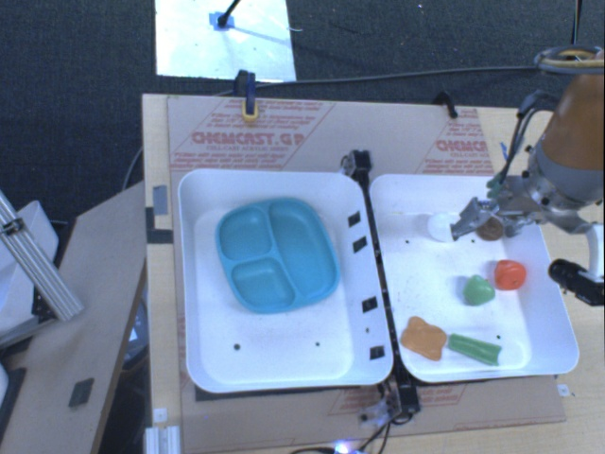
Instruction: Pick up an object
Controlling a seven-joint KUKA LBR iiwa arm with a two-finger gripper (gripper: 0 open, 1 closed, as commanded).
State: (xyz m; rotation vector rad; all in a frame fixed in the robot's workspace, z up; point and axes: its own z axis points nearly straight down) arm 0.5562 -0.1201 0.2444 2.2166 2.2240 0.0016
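Clearly "CHEMCAST GP" on board (248, 139)

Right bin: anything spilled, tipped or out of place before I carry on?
Nothing stands out. The right bin holds a white ball, brown piece, red piece, green piece, orange piece and green stick, all loose inside. The gripper sits by the ball.

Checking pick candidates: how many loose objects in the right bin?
6: a white ball and a brown piece by the gripper, an orange-red piece, a green piece, an orange piece, a long green piece. The arm may hide more.
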